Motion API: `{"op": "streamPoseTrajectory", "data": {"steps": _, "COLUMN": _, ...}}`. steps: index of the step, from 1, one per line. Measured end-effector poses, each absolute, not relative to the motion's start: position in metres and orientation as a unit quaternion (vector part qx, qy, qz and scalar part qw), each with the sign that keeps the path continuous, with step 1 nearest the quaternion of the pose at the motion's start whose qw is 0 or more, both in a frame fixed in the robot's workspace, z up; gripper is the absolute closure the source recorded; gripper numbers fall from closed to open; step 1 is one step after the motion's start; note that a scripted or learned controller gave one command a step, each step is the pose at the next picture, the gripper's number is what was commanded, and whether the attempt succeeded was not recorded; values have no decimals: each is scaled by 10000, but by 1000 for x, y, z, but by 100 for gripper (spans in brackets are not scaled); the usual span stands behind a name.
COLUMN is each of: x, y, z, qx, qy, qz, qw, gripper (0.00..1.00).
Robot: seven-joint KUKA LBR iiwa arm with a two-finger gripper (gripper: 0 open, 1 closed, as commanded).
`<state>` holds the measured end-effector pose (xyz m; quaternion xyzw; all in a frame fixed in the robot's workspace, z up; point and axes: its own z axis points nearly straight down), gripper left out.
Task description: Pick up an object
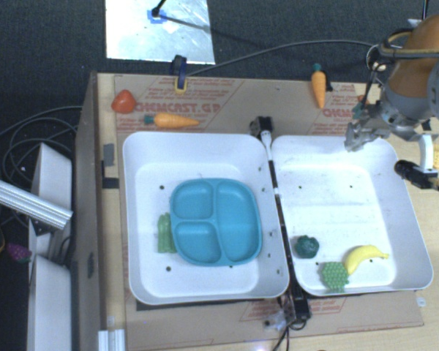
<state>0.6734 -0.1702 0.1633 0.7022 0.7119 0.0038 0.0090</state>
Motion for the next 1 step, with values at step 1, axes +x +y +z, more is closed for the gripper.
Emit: {"op": "streamPoseTrajectory", "data": {"steps": 1, "x": 673, "y": -170, "z": 163, "qx": 7021, "qy": 7120, "qz": 35, "qw": 89, "gripper": 0}}
